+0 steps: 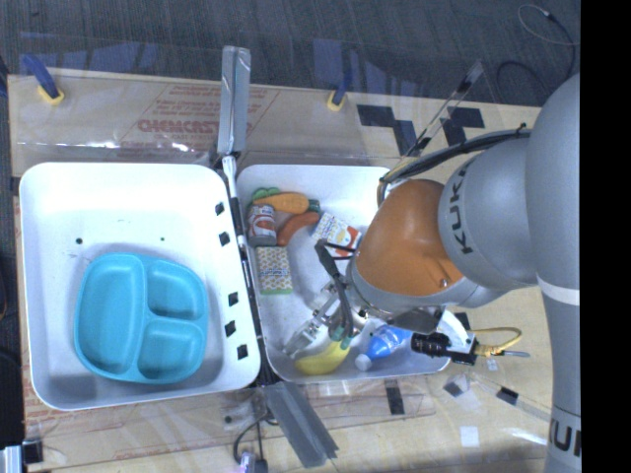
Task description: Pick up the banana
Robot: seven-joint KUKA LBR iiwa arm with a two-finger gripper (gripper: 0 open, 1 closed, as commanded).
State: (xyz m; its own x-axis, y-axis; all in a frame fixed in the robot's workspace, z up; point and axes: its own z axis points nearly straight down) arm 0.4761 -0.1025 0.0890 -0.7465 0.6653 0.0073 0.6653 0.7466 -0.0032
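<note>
Near right bin's front wall, gripper (pixel 330 331) over banana (pixel 322 360)

Pale wooden desk (pixel 118 116) under clear plastic sheet (pixel 296 116). Two white bins side by side on it: left bin (pixel 39 264), right bin (pixel 296 173). Blue clamps (pixel 41 79) at far edge.
</note>
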